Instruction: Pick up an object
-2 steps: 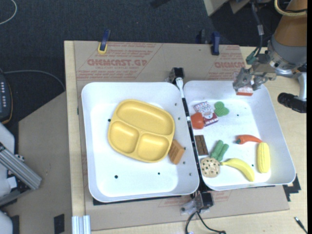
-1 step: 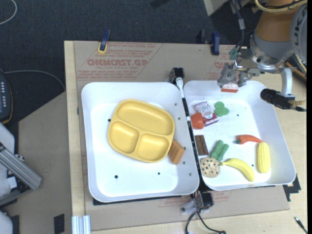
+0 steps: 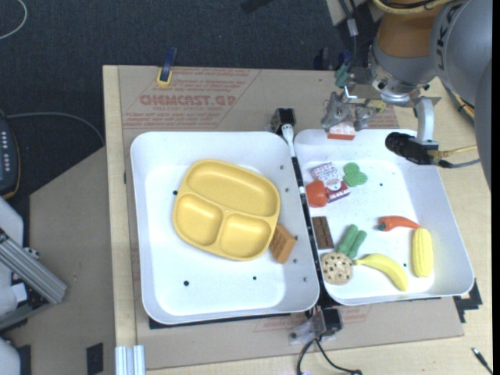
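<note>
Nearest in the right bin (image 3: 449,209): a cookie (image 3: 337,267), a banana (image 3: 384,268), corn (image 3: 422,251), then a red chili (image 3: 398,223) and a tomato (image 3: 316,194). The left bin (image 3: 148,209) holds a yellow divided plate (image 3: 225,208) with a brown wedge (image 3: 283,244) beside it. Far back, the hand (image 3: 344,122) hangs over the right bin's far rim, a small red-and-white piece (image 3: 341,133) apparently pinched in its fingers. Looks lifted; only carrying clear remains, I'd say.
</note>
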Motion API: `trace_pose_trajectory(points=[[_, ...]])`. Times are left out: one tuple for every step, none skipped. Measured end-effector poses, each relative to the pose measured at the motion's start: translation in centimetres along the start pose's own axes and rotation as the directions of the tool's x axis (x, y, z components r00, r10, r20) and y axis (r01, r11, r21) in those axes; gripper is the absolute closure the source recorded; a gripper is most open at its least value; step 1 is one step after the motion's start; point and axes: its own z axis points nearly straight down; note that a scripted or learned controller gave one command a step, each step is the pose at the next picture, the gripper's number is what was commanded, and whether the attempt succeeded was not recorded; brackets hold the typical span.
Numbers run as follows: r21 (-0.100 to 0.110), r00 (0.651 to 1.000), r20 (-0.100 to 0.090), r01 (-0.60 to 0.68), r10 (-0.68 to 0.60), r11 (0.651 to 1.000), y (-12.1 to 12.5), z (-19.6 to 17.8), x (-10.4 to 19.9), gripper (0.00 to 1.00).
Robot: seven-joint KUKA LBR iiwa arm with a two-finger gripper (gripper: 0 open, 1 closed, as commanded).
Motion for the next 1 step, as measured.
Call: trace_pose_trajectory(points=[[0.006,1.0,0.002,-0.007,0.007,1.0,0.03,1.29,-0.98,1.0]])
